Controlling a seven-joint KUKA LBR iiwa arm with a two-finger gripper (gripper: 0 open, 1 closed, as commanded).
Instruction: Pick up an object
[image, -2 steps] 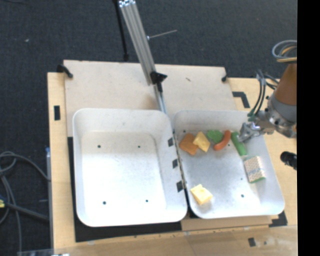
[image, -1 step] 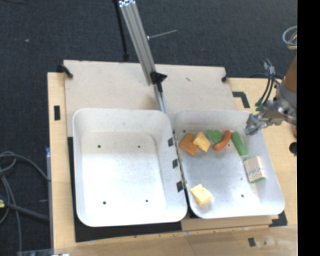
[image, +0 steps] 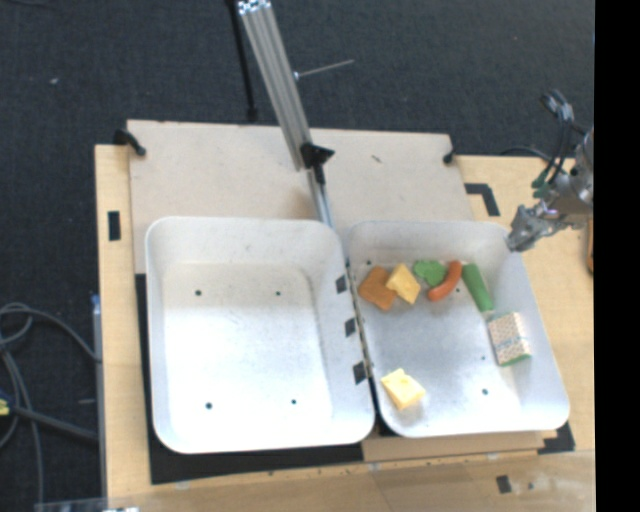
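The right bin holds several small objects. An orange-brown block, a yellow block, a green lump, an orange-red carrot-like piece and a green stick cluster along its far side. A speckled box lies by the right wall, and a second yellow block sits near the front left. My gripper hangs at the bin's far right corner, over the rim and apart from all the objects, with nothing visibly held.
The left bin sits beside the right one, sharing a divider. A slanted metal pole rises behind the bins. Cables lie on the dark floor at the left. The bench edge runs close behind my gripper.
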